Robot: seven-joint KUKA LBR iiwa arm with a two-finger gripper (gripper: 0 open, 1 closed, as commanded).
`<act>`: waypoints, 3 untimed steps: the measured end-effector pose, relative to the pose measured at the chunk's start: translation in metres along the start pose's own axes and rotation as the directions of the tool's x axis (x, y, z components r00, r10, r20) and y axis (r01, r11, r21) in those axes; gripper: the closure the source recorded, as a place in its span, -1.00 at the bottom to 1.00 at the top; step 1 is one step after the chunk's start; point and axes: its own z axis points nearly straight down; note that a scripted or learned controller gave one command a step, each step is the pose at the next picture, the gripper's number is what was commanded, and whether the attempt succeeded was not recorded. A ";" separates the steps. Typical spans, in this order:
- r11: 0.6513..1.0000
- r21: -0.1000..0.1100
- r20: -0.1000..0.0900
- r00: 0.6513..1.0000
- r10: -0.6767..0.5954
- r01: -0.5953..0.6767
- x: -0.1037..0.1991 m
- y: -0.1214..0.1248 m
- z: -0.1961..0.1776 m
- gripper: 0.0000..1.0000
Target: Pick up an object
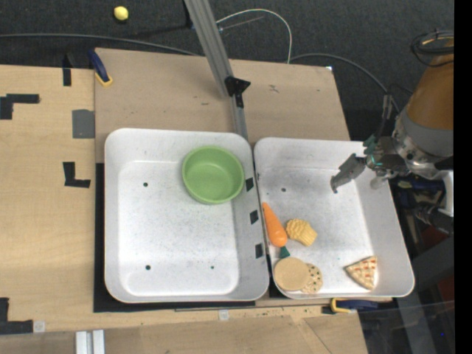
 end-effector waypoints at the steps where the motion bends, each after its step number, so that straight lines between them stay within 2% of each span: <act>1: 1.000 -0.001 0.000 1.000 0.000 0.000 0.000 0.000 0.000 -1.00; 3: 1.000 0.004 0.000 1.000 0.001 -0.001 0.002 0.008 0.090 -1.00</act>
